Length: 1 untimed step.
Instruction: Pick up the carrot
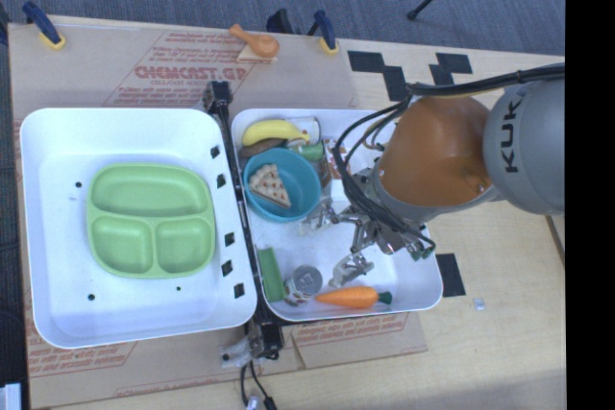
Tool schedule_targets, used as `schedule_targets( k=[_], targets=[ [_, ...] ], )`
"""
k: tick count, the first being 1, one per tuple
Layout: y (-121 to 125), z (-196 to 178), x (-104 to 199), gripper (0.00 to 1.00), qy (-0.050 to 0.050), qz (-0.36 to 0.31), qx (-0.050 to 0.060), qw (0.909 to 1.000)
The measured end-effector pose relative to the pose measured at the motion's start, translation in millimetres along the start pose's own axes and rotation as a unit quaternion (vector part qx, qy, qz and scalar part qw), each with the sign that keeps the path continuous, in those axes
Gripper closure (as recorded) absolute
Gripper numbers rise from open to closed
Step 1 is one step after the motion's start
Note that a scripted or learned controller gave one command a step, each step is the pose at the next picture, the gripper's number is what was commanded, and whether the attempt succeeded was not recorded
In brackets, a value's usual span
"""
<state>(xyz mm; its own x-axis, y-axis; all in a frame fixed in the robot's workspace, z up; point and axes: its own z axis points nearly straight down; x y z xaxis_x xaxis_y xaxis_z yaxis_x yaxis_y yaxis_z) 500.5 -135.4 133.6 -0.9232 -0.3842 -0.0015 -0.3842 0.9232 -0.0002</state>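
Observation:
The carrot (351,298) is orange with a green end and lies along the near edge of the right bin (428,288). My gripper (354,261) hangs just above and behind it, pointing down toward the bin floor, with its metal fingers (360,264) spread and nothing between them. The carrot rests free on the bin floor, a short gap from the fingertips. The grey arm with its orange band (432,154) covers the right part of this bin.
In the right bin are a banana (269,132), a blue bowl (282,184) holding a waffle-like wedge, a green block (270,274) and a round metal piece (307,280). The left bin (58,302) holds a green divided plate (151,219).

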Motion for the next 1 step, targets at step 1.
schedule_targets(
  k=[1],
  targets=[
    [-39.8,35.6,26.9,0.0,-0.007,0.077,0.003,0.997]
  ],
)
